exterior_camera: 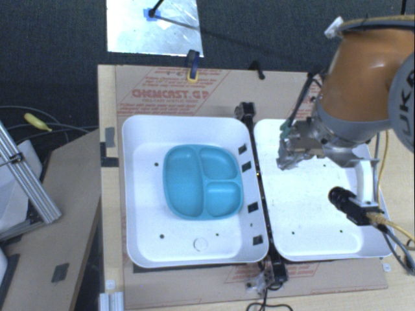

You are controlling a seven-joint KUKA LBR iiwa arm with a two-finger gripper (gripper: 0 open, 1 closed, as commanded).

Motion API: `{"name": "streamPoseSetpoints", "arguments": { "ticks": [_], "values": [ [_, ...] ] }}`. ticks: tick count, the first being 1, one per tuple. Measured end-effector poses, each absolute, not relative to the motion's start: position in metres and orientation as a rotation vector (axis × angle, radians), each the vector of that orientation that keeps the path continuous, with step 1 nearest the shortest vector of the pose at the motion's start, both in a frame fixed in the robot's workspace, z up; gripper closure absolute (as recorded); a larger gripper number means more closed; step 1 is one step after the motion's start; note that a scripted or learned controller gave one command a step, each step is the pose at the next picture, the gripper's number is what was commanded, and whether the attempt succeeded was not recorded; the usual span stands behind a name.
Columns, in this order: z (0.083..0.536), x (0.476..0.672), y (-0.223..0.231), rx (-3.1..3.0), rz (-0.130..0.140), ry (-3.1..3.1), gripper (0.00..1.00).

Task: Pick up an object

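Hand (290,151) hovered over right bin (311,238), near its upper-left corner | grip state: couldn't tell | blue divided plate (201,181) sat flat in left bin (146,238), untouched

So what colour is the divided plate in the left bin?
Light blue; the divided plate shows clearly in the camera view, lying in the left bin.

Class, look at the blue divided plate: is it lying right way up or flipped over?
Right way up. The blue divided plate lies flat in the left bin, its three hollow compartments and raised dividers facing the camera.
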State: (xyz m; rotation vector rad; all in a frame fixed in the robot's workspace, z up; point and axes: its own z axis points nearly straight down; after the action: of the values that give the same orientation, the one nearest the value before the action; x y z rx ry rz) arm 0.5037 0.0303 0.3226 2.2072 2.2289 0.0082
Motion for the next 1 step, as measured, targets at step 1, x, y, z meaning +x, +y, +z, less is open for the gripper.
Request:
{"name": "streamPoseSetpoints", "arguments": {
  "ticks": [1],
  "values": [
    [0.3626,0.4870,0.0429,2.212,0.009,2.226,1.00]
  ]
}}
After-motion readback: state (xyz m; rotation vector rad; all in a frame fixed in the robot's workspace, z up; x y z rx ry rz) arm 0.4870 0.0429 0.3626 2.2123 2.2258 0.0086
